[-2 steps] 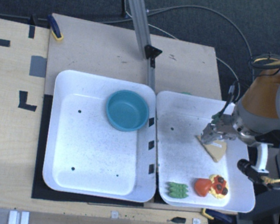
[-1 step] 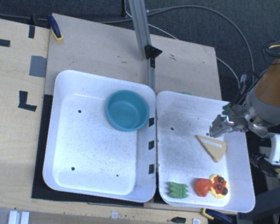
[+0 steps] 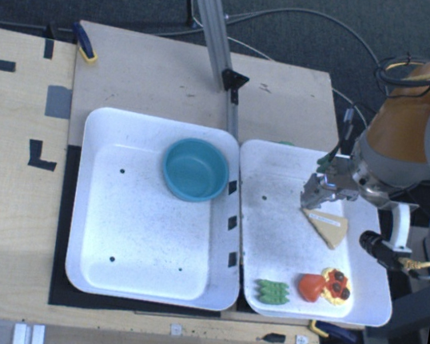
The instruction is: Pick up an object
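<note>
Nearest you in the right bin (image 3: 272, 217) lay a green toy (image 3: 272, 291) and a red-and-yellow toy (image 3: 326, 286). Beyond them, a tan wedge (image 3: 329, 227), probably light, stiff and slippery; you'd pinch its flat sides. The gripper (image 3: 314, 197) hovered just above it, fingers indistinguishable. Farther left sat a blue bowl (image 3: 195, 170).

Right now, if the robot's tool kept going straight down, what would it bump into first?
Most likely the tan wedge. The tool sits at its upper left corner in the right bin, pointing down. Depth is hard to judge from this slanted view, so it might meet the bin floor beside the wedge instead.
</note>
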### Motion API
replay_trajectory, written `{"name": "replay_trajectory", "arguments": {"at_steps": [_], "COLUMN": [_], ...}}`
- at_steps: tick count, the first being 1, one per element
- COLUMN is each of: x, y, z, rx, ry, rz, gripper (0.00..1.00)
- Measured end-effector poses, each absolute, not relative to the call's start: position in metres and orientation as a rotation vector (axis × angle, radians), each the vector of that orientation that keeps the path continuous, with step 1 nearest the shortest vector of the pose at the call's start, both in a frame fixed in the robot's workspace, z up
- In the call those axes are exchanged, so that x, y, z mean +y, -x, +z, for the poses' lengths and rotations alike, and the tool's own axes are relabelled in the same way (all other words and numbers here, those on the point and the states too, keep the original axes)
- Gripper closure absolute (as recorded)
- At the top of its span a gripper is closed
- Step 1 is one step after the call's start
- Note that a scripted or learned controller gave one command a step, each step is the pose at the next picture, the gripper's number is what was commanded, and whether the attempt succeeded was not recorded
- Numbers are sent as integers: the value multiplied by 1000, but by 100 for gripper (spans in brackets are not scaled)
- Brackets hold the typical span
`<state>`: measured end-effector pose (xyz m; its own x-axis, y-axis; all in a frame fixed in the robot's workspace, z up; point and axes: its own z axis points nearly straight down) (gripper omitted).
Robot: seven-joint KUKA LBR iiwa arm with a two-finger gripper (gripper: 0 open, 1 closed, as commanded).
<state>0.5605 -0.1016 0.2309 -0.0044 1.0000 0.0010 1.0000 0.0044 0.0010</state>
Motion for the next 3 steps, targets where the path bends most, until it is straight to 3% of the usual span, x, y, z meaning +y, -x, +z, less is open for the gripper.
{"name": "replay_trajectory", "arguments": {"at_steps": [3], "x": [53], "y": [-522], "z": [228], "rx": [-2225], "ry": [2216], "rz": [2], "gripper": [100]}}
